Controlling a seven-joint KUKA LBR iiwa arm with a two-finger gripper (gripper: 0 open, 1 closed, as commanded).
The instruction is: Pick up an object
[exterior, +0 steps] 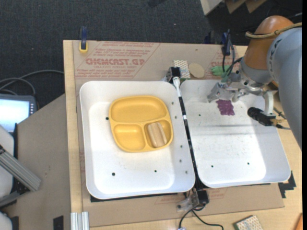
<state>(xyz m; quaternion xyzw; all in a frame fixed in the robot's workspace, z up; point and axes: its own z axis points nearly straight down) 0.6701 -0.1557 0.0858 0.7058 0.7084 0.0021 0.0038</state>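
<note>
The claw [224, 93] is just beside a purple object [226, 107] in the right bin [240, 162].

Arm [290, 61], grey: reaches in from the right, angled downward toward its wrist [252, 75]. Orange band [264, 40]: sits just above the wrist. Gripper [224, 94]: held low at the arm's left end, pointing down.

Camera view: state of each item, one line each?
plate: flat, right way up in the left bin.
block: lying in the plate's small compartment nearest the right bin.
purple thing: on the right bin floor, near its far edge, not seen gripped.
end effector: low over the purple thing.
</note>
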